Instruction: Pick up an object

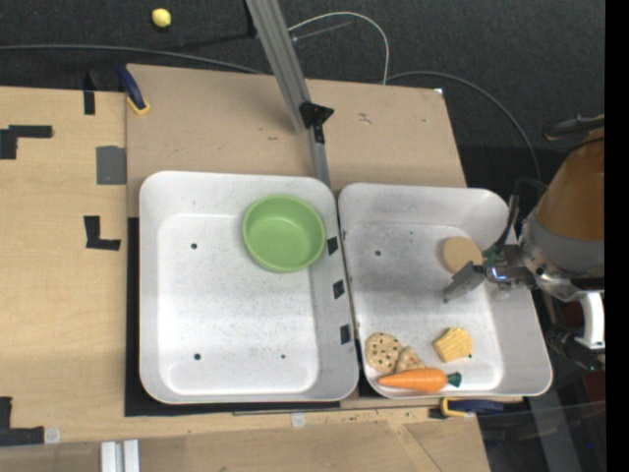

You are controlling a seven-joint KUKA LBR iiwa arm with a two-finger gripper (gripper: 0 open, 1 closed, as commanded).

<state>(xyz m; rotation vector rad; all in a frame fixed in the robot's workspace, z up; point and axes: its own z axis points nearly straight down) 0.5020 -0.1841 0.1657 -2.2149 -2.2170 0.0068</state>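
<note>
The arm is reaching in from the right edge, its orange band sitting above the grey wrist, and it is leaning over the right rim of the right bin. The gripper is pointing leftward and slightly toward the near side, hanging low over the right part of that bin. Its dark fingers are lying close together in a narrow wedge, and nothing is showing between them, so the gripper is looking clenched and carrying nothing.

Just beyond the fingertips, on the far-left side of them, a round tan disc is lying flat on the bin floor; it is sitting just beside the gripper, and whether the two are touching cannot be told.

The other things in the right bin are gathering along its near edge, well apart from the gripper. A yellow ridged wedge is lying near the bin's middle, on the near side of the gripper. To its left a brown speckled cookie is resting, with a second cookie-like piece just beside it. An orange carrot with a green tip is lying lengthwise along the near wall, touching or almost touching the cookies.

In the left bin a green bowl is standing upright in the far right corner.

A small yellow ball is lying on the dark floor beyond the bench, at the far left.
</note>
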